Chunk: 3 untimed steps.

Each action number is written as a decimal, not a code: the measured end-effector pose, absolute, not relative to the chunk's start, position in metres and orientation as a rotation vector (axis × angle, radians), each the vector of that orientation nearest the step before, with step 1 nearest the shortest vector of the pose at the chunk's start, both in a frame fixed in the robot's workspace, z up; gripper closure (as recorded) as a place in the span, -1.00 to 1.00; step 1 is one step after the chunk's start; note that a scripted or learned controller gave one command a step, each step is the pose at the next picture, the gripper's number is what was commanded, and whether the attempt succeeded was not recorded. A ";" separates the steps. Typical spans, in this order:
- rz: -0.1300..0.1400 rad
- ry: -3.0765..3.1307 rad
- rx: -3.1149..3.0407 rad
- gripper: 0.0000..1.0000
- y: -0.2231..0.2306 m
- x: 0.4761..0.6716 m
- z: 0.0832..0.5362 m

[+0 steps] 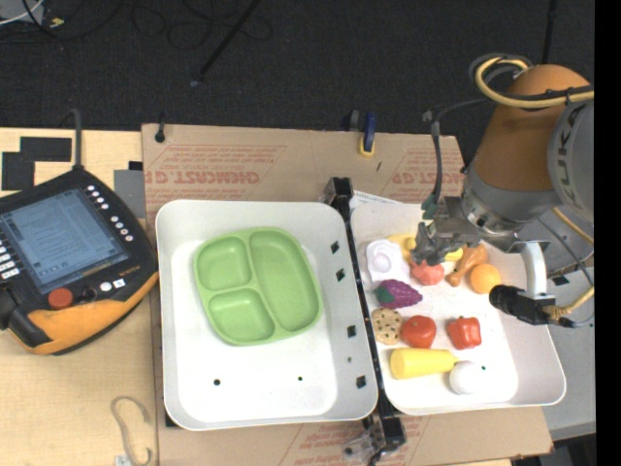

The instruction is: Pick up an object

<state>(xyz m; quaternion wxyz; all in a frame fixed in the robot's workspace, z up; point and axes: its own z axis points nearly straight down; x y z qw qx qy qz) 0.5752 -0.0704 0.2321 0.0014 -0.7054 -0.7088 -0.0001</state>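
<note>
From the overhead camera, the grey two-finger gripper (434, 246) hangs low over the right white bin (543, 382), directly above a small pink round toy (427, 272) lying just below its tip; whether it is spread or pinching, I cannot tell. The right bin holds roughly ten toy foods. One green three-compartment plastic tray (257, 284) lies in the left white bin (184, 377).

- The cardboard sheet (243, 168) under the two bins carries red print that runs upside down along its far edge, left of the middle; it seems to read "CHEMCAST", though the letters are small.
- A second red print on the same sheet, near the far right corner, is partly hidden and cannot be read.
- The arm (572, 158) shows the letters "KU" at the right edge.
- The pendant screen (53, 236) at the left shows lines too small to read.
</note>
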 end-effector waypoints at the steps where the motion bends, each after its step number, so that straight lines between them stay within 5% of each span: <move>1: 0.000 -2.224 -2.216 1.00 -0.018 0.594 0.237; 2: 0.002 -2.223 -2.217 1.00 0.027 0.608 0.225; 3: 0.005 -2.221 -2.217 1.00 0.067 0.600 0.228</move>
